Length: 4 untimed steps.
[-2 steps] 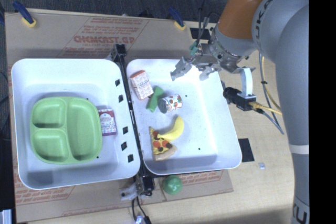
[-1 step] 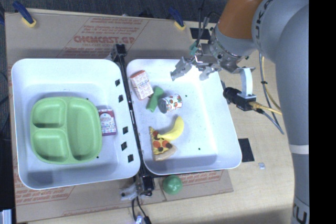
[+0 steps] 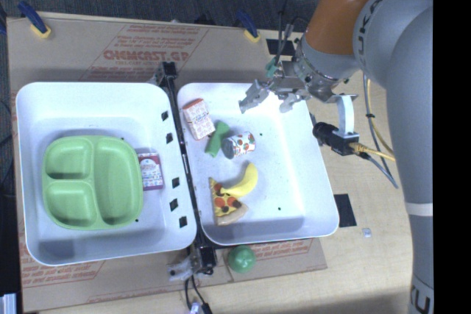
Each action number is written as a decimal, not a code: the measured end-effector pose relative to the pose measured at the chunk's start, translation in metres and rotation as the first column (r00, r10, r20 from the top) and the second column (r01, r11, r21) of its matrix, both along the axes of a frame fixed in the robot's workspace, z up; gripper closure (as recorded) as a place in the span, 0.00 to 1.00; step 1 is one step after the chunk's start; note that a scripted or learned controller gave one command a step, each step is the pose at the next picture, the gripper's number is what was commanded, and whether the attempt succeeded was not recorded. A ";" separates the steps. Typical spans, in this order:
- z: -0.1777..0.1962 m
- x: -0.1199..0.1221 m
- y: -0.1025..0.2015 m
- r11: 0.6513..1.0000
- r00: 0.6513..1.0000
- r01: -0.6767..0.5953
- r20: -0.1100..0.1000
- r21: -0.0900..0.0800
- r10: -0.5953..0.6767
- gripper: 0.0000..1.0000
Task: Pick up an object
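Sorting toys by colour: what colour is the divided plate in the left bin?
Light green, clearest in the camera view: the divided plastic plate.

Green tray (image 3: 93, 181), yellow banana (image 3: 246, 180), white bins (image 3: 309, 180).

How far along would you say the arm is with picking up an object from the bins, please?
Early stage. Done: the two-finger gripper has reached the far part of the right white bin, its fingers spread with nothing between them. In hand: nothing. Left: the grasp and lift; the yellow toy banana, pizza slice toy, small carton and grey-white can all lie on the bin floor.
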<state>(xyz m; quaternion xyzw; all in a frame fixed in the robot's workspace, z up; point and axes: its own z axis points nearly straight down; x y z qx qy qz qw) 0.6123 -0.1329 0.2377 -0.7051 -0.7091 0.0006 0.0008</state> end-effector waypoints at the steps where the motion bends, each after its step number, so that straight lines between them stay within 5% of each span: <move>1: 0.000 0.000 0.000 1.000 1.000 0.000 0.000 0.000 0.000 0.00; 4: 0.000 0.000 0.000 1.000 1.000 0.000 0.000 0.000 0.000 0.00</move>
